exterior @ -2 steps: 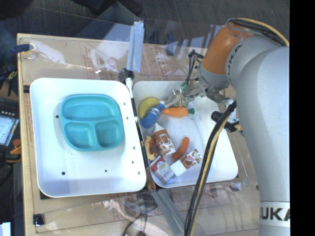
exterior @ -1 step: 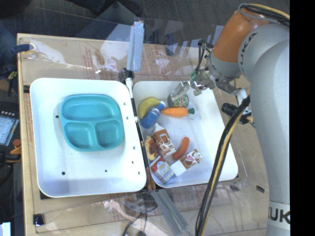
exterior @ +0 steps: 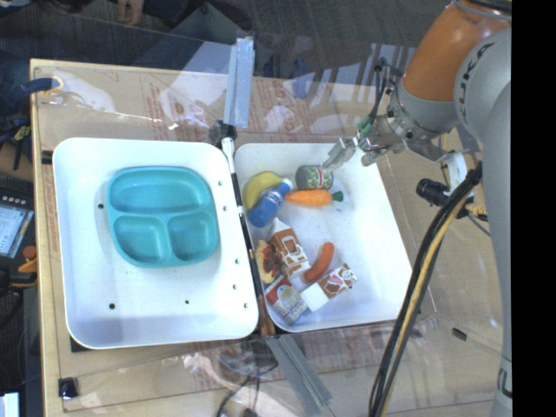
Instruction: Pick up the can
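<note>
the can (exterior: 314, 177) lies on its side near the far edge of the right bin (exterior: 382, 259), its green-labelled body dark and small, with its end facing the viewer. the gripper (exterior: 339, 155) hangs just above and to the right of it, finger tips pointing down-left toward the can's upper right side; the tips look very close to the can, perhaps touching it, but the can is not between them. whether the fingers are apart or together i cannot tell from this slant.

a carrot (exterior: 310, 198) lies just in front of the can, almost touching it, lengthwise across the bin. to the can's left sits a banana (exterior: 263, 185), and a blue bottle (exterior: 269, 205) leans against the banana's near side. further forward lie a sausage (exterior: 318, 261), some printed packets (exterior: 287, 254) and a small carton (exterior: 334, 283).

the left bin (exterior: 78, 276) bears a teal tray (exterior: 163, 215) with three compartments. the arm (exterior: 452, 59) comes in from the right, orange band above the wrist.
</note>
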Available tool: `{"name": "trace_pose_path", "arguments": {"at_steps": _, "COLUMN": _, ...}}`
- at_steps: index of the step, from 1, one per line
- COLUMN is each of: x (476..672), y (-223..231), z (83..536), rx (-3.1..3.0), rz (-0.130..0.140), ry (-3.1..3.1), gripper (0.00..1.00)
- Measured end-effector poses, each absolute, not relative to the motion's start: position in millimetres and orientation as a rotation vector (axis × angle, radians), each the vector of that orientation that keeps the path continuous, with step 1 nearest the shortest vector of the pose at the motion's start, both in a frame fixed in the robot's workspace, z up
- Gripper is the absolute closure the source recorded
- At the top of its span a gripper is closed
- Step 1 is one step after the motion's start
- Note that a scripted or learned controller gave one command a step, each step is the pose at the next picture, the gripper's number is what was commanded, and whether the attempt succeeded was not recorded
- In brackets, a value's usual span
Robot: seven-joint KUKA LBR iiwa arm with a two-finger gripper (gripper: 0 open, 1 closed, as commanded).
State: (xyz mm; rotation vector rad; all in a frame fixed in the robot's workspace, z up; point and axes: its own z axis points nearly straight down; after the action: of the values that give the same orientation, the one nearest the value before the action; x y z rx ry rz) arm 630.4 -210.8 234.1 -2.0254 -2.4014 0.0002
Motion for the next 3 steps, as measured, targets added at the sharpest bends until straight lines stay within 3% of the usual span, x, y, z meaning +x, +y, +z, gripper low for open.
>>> {"name": "trace_pose_path", "arguments": {"at_steps": 1, "x": 661.0, "y": -182.6, "z": 114.4, "rx": -1.986, "rz": -0.011, "ry": -2.460, "gripper": 0.00}}
{"name": "trace_pose_path", "arguments": {"at_steps": 2, "x": 635.1, "y": -211.4, "z": 102.1, "rx": -1.956, "rz": -0.009, "ry": -2.476, "gripper": 0.00}}
{"name": "trace_pose_path", "arguments": {"at_steps": 3, "x": 657.0, "y": -210.3, "z": 150.3, "rx": -1.953, "rz": 0.001, "ry": -2.460, "gripper": 0.00}}
